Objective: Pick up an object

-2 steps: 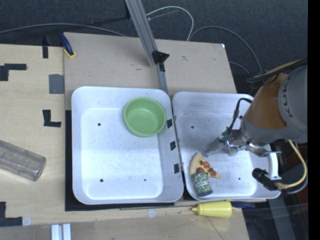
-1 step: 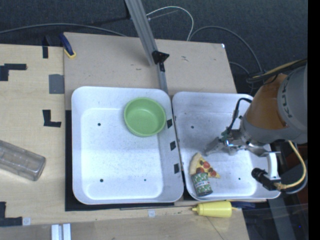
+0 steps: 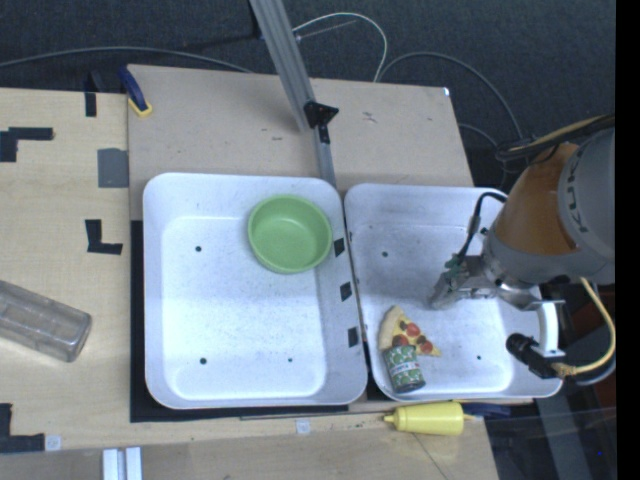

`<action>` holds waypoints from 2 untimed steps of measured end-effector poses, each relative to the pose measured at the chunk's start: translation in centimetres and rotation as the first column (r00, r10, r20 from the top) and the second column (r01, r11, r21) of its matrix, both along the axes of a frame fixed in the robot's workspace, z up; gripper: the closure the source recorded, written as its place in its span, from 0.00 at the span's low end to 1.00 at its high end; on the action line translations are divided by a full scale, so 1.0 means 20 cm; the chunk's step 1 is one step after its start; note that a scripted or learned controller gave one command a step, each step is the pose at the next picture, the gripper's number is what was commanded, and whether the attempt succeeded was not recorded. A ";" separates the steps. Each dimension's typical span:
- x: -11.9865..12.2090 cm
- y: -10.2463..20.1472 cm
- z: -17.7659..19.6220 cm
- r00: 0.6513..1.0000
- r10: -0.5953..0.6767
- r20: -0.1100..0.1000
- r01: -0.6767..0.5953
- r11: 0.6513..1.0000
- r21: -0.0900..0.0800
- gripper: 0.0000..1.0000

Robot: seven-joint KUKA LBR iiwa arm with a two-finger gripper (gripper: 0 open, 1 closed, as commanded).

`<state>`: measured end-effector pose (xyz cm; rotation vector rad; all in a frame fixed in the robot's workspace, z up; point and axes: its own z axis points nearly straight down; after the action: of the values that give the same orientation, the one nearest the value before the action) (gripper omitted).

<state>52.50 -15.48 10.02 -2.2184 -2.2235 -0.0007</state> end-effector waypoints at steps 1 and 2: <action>0.02 -0.02 0.22 1.000 -0.001 0.003 0.001 1.000 -0.002 1.00; 0.02 -0.05 0.43 1.000 -0.001 0.003 0.001 1.000 -0.002 1.00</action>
<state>52.90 -16.42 18.67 -2.2226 -2.2245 -0.0019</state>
